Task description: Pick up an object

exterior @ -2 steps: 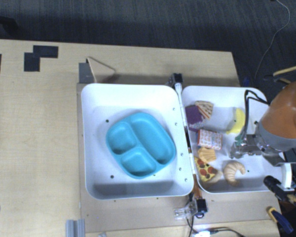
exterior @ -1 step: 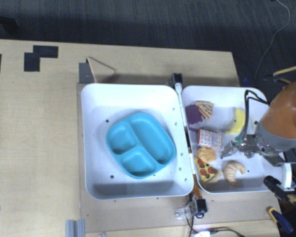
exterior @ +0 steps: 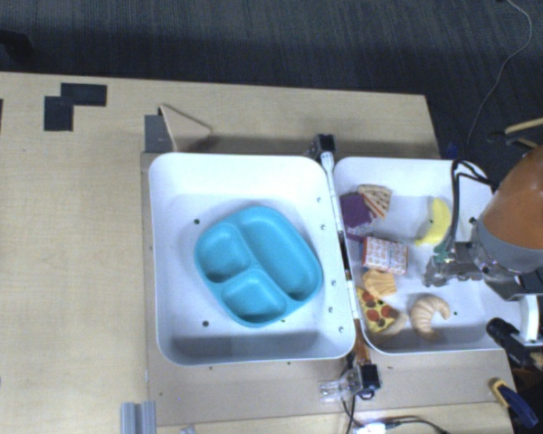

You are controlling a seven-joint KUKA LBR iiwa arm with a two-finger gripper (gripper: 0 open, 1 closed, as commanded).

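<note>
Bins sit side by side on your bench, both shallow, white and smooth-walled. Your left bin (exterior: 167,242) holds a glossy blue plate (exterior: 256,263), rounded at the corners and split into three compartments. Your right bin (exterior: 407,165) carries the toy food: a purple block (exterior: 354,212), a waffle-textured wedge (exterior: 376,200), a curved yellow banana (exterior: 437,221), a flat red-patterned card (exterior: 385,255), a pizza slice (exterior: 378,310) and a ridged tan croissant (exterior: 429,311). Your gripper (exterior: 441,269) hangs over the right bin between banana and croissant, just above the croissant. You cannot tell its finger state; nothing shows between them.
</note>
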